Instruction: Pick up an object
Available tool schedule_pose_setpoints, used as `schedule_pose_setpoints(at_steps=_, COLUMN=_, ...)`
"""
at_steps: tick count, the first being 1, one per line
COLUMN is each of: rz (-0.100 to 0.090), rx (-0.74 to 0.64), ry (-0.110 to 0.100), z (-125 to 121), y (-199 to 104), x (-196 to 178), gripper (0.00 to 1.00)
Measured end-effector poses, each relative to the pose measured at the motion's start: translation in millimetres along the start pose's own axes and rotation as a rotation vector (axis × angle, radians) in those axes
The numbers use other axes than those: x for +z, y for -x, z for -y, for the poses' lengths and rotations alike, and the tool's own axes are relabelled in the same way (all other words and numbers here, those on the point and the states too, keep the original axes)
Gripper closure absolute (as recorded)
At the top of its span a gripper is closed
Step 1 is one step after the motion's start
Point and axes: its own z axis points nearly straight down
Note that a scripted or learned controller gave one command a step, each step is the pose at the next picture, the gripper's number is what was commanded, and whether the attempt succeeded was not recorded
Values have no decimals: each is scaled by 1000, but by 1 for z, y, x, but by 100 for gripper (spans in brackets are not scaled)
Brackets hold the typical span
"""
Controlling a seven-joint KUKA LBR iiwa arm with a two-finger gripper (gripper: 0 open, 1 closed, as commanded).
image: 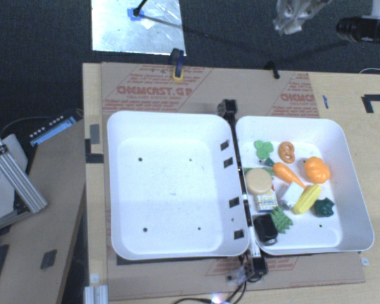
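The gripper (296,14) hung at the 1 o'clock edge of the view, high above the bench and well apart from both bins; whether it was open or closed could not be told. The right bin (351,170) held the objects: an orange fruit (316,169) at 3 o'clock, a carrot (287,173) beside it, a pretzel (286,151), a corn cob (307,198), a tan-lidded jar (261,187) and a black item (265,228) at 5 o'clock. The left bin (123,138) sat alongside.
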Motion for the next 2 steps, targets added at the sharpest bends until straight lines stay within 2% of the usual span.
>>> schedule_pose_setpoints(at_steps=1, rz=-1, rx=-6, ry=-17, z=56, y=-24, x=74, gripper=100)
schedule_pose_setpoints(at_steps=2, rz=0, rx=-5, ry=1, z=7, y=-29, x=-1, gripper=100)
